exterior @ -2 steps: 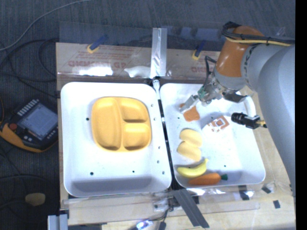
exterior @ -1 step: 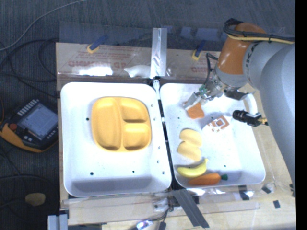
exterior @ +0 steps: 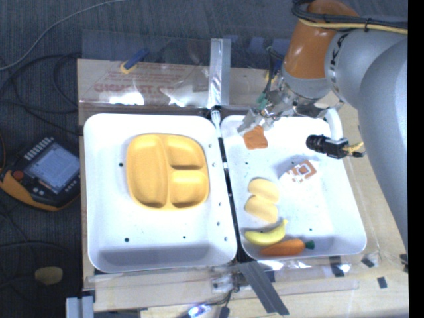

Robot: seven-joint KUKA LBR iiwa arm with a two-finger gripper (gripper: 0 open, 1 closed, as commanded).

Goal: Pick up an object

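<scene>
Arm (exterior: 371, 78) reaches in from the right, and the gripper (exterior: 260, 119) is low over the far left corner of the right bin (exterior: 334, 211), close to the wall shared with the left bin (exterior: 106, 234). A small orange piece (exterior: 255, 140) sits directly at the gripper's tip, touching or nearly so. From this slant I cannot tell whether it rests on the bin floor or hangs just clear of it. Nor can I tell whether the jaws are spread or pressed together, as the tips are lost in clutter against the orange piece. No grasp can be confirmed. Other candidates lie apart in the same bin: a small white-and-orange item (exterior: 302, 171) mid-bin, two pale yellow pieces (exterior: 262, 200) nearer the front, and a banana (exterior: 267, 234) touching a carrot (exterior: 285, 247) by the front wall. The left bin carries a yellow divided plate (exterior: 165, 171). Judgement: the approach looks done and the orange piece is the likely target. Left to do are a secure pinch and a lift clear of the bin, and neither is shown as achieved.
</scene>
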